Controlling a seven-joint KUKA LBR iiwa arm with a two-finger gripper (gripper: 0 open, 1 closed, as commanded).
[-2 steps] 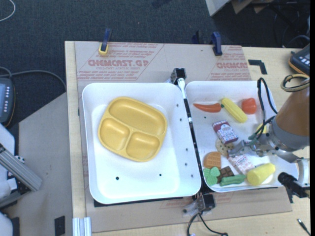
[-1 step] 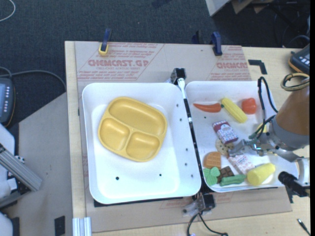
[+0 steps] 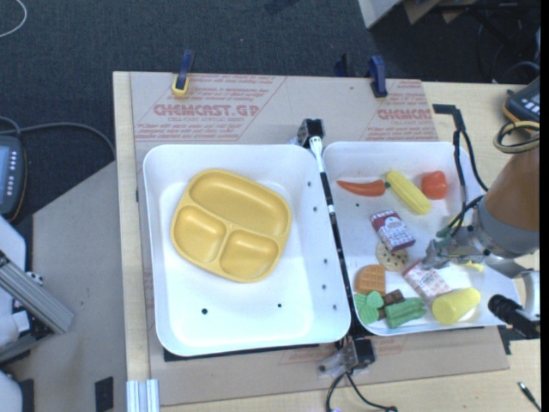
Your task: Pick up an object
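My gripper (image 3: 439, 251) is low over the right bin (image 3: 343, 166), at its right side, with the arm coming in from the right edge. Just below it lies a pink and white packet (image 3: 424, 281). A round cookie (image 3: 395, 257) lies to its left, and a small red and white can (image 3: 389, 227) sits up and left of it. Farther back lie a yellow corn cob (image 3: 407, 192), a red chili (image 3: 361, 187) and a small red vegetable (image 3: 434, 184). Near the front are a yellow lemon (image 3: 456, 305), green toy pieces (image 3: 386, 310) and an orange waffle piece (image 3: 371, 278).
The left bin (image 3: 163, 299) holds a yellow divided plate (image 3: 230, 224). A black clip (image 3: 310, 131) sits where the bins meet at the back. Cables run along the right bin's far right side (image 3: 463, 157). The bins rest on a cardboard sheet (image 3: 214, 106).
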